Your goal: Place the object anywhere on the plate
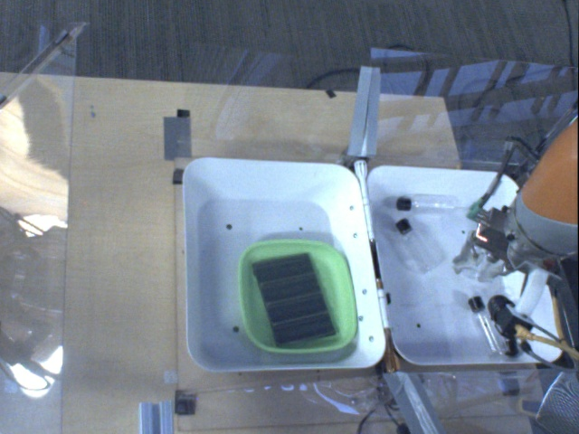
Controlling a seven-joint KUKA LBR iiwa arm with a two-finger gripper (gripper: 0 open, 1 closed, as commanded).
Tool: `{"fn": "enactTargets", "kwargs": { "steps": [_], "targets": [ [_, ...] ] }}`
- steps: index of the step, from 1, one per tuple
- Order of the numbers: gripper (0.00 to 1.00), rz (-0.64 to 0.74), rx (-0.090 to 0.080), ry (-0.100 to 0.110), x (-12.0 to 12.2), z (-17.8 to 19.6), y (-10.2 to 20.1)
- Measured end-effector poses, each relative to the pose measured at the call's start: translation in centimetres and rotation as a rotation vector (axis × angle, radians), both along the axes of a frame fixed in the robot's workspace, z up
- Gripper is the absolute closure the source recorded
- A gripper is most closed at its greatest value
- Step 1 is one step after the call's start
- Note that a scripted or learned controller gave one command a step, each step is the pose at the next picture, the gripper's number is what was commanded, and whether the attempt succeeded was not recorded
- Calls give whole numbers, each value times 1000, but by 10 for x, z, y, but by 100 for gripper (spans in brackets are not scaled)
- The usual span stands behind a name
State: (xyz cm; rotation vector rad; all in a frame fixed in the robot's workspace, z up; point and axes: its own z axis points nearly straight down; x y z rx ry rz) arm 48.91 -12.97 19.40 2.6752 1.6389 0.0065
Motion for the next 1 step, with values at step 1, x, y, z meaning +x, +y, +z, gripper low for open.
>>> {"fn": "enactTargets", "kwargs": {
  "steps": [1],
  "targets": [
    [100, 117, 1, -2, 0, 43, 89]
  ]
}}
